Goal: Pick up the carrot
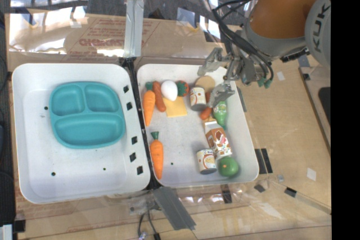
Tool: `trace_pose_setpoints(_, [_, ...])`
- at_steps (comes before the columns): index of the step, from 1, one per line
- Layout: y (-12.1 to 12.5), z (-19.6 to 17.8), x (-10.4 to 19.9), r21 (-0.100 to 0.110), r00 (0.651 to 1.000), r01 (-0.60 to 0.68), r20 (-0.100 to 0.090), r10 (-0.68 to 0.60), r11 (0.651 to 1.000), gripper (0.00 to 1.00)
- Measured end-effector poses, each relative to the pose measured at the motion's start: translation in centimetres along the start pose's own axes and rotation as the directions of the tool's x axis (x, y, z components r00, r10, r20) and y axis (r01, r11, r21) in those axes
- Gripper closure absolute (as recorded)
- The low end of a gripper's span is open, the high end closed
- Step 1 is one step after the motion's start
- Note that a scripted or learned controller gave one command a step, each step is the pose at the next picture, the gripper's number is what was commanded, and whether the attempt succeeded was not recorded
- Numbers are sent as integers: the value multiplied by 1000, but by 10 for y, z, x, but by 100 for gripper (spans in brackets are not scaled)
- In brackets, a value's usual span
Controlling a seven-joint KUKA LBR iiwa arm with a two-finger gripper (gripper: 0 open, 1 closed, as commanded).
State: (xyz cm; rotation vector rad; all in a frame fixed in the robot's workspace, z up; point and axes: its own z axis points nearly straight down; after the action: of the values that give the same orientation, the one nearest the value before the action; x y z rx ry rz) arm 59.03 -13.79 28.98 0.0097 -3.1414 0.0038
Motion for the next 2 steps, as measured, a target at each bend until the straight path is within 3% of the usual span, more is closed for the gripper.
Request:
trace_pose_setpoints(1, [19,196,-15,-3,987,-162,-5,162,987,0])
trace_pose_setpoints(2, [20,184,-17,-2,988,-153,0,153,988,100])
